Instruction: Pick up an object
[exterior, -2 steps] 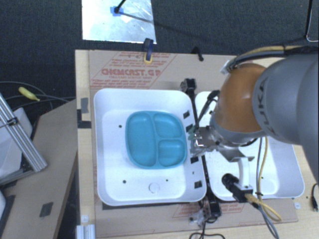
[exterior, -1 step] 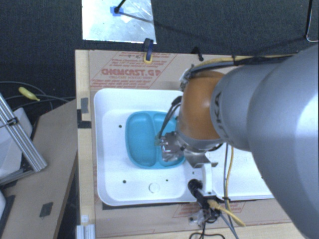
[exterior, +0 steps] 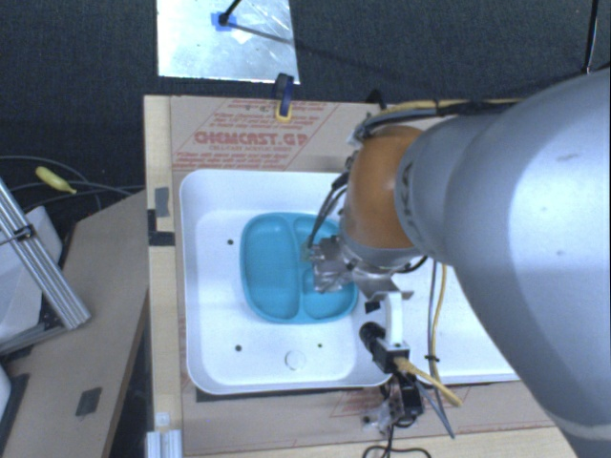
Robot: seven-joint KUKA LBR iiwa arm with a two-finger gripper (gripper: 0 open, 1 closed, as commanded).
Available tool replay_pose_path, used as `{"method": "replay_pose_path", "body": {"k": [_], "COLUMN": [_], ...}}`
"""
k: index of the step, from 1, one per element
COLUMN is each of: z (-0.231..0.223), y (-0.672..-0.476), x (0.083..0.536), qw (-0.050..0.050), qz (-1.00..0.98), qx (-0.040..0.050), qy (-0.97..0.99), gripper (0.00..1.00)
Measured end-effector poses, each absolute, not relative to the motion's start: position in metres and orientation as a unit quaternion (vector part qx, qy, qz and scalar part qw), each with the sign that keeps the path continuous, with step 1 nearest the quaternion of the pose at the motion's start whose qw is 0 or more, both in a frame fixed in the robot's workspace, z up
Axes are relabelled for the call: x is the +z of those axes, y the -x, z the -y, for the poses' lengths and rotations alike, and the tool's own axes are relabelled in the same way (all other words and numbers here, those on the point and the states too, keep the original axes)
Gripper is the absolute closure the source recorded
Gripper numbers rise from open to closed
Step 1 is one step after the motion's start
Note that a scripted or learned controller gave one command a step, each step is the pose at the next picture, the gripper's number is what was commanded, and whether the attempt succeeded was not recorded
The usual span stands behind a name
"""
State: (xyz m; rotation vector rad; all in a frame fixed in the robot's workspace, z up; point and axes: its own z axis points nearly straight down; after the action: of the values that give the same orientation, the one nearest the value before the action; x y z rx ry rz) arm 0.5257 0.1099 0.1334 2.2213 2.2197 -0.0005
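Camera view is showing the grey arm (exterior: 506,246) reaching in from the right w/ its orange band (exterior: 377,194) sitting over the left white bin (exterior: 215,351). The gripper (exterior: 329,273) is hanging low over the right half of a blue divided tray (exterior: 272,270), which is lying roughly mid-bin, flat, open side up. The tray is the only candidate obj in that bin as far as can be made out. The wrist is covering the tray's right compartment, so whether the tool is wide, narrow or clamped on anything can't be told from this angle; contact w/ the tray rim also can't be confirmed.

Step in hand, by my reading: the descent/grasp phase, w/ the tool positioning at the tray's right edge or divider. Nothing is looking lifted, the tray appearing to sit flush on the bin floor.

Next move is prob. calling for a firm pinch on a thin wall, then a straight vertical lift. Risk: the smooth plastic rim slipping out, or the tray tipping since the hold would be off-centre.
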Motion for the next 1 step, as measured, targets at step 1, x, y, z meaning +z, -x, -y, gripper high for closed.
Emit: {"method": "replay_pose_path", "body": {"k": [1], "z": [-0.0327], "y": [-0.5288], "x": [0.2569], "qw": [0.006], "qz": [-0.705], "qx": [0.0045], "qy": [-0.709], "gripper": [1.00]}}
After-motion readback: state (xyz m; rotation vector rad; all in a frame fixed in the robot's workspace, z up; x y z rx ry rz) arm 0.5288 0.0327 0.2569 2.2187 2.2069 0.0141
